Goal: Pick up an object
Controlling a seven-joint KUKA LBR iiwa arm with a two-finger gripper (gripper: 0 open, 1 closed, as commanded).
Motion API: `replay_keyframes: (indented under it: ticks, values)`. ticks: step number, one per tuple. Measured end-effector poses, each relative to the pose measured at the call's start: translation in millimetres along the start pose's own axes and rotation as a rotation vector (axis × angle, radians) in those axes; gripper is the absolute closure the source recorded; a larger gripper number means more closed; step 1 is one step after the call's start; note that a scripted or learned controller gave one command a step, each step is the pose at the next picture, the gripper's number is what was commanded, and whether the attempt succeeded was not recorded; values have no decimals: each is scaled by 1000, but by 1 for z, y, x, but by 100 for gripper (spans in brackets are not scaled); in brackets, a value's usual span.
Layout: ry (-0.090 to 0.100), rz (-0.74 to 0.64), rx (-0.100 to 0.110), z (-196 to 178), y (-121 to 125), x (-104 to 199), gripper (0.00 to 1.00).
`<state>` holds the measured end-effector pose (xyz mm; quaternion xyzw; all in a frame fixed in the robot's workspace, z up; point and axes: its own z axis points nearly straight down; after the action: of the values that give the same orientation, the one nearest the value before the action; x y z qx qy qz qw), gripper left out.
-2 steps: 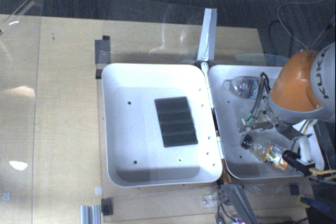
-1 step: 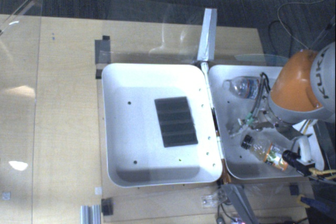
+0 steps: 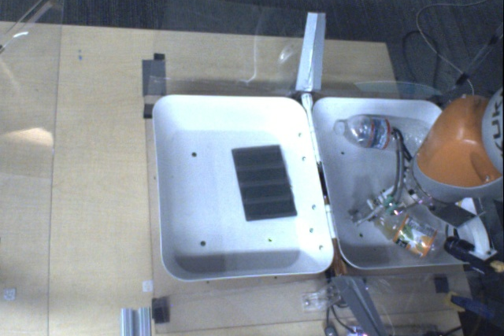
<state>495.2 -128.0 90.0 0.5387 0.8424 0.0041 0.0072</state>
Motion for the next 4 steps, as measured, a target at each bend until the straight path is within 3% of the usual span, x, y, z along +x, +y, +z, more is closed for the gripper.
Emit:
replay_keyframes:
  ticks: [1,2,3,4]
  values:
    - [5,28,9,-37,9,34,0]
    - [3,253,5,2,46,-7,0]
    - [33,157,71,8,148,-41,0]
    - [2,306,7,2,48,-7,0]
